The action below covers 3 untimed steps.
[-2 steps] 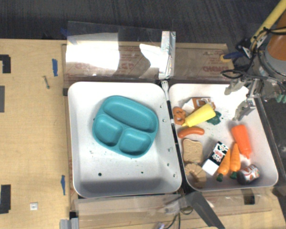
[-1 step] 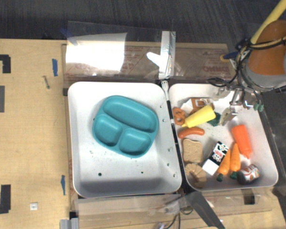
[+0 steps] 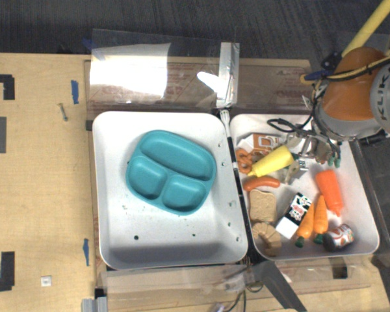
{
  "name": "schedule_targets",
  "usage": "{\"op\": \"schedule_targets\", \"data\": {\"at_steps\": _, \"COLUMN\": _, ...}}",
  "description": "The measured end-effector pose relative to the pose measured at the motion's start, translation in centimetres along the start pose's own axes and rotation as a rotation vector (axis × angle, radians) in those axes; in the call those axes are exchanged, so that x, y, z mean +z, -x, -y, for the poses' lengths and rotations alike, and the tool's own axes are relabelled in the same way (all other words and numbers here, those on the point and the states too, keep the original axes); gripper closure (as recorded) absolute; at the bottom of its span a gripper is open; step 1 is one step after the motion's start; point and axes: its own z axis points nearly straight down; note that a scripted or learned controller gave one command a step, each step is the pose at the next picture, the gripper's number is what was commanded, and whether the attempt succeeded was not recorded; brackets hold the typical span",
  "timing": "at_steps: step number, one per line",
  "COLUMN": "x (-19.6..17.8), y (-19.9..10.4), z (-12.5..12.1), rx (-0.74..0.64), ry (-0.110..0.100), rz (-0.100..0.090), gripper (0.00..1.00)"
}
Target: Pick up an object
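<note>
- Reaching in from the right, the grey arm with its orange band hangs over the upper part of the right bin (image 3: 370, 229), and the pincer (image 3: 310, 149) sits low among the clutter there; whether it is parted or closed, I cannot tell.
- Nothing can be seen held by it, so I judge the pick not yet made.
- Nearest the pincer is a yellow corn-shaped toy (image 3: 272, 161), lying just to its left in the upper middle of the right bin, close to an orange pretzel-like piece (image 3: 245, 157).
- Its long axis runs at a slant, from lower left to upper right, with the narrower end towards the pincer.
- It looks like light, hard moulded plastic: stiff, probably smooth and a bit slippery, not fragile.
- The best hold is likely across its thick middle, jaws set square to the long axis, so it cannot roll or squirt out.
- Other candidates lie further down: an orange carrot (image 3: 329, 190), a second slim carrot (image 3: 311, 221), a bread slice (image 3: 262, 205) and a small black-and-white carton (image 3: 295, 216).
- The left bin (image 3: 107, 174) carries a teal divided plate (image 3: 171, 171), well apart from the arm.
</note>
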Motion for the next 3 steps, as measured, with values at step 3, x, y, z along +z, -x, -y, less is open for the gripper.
{"op": "schedule_targets", "data": {"at_steps": 3, "x": -0.3, "y": -6.9, "z": 1.8, "rx": -0.125, "ry": 0.000, "rz": -0.005, "gripper": 0.00}}
